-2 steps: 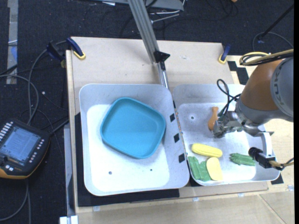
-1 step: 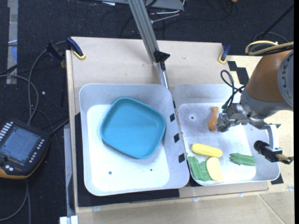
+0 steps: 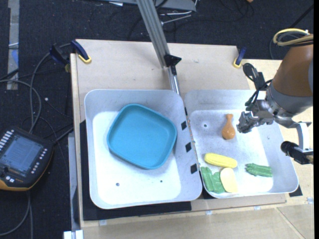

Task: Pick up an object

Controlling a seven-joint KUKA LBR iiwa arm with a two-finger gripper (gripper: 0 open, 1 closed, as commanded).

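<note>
The right bin (image 3: 199, 99) holds an orange-brown pear-shaped toy (image 3: 228, 128), a yellow banana-like piece (image 3: 221, 160), a pale yellow oval piece (image 3: 229, 179), a green pod at the front left (image 3: 211, 179) and a smaller green vegetable (image 3: 258, 170). My gripper (image 3: 245, 123) hangs over the right bin, just right of the orange toy and a little above it. Nothing shows between its fingers from here.
A blue square plate (image 3: 142, 136) lies in the left bin (image 3: 94, 103). A grey metal pole (image 3: 154, 26) slants in from the top toward the gap between the bins. Clamps (image 3: 79, 51) grip the bench's back corners. A handheld pendant (image 3: 22, 158) lies on the floor at left.
</note>
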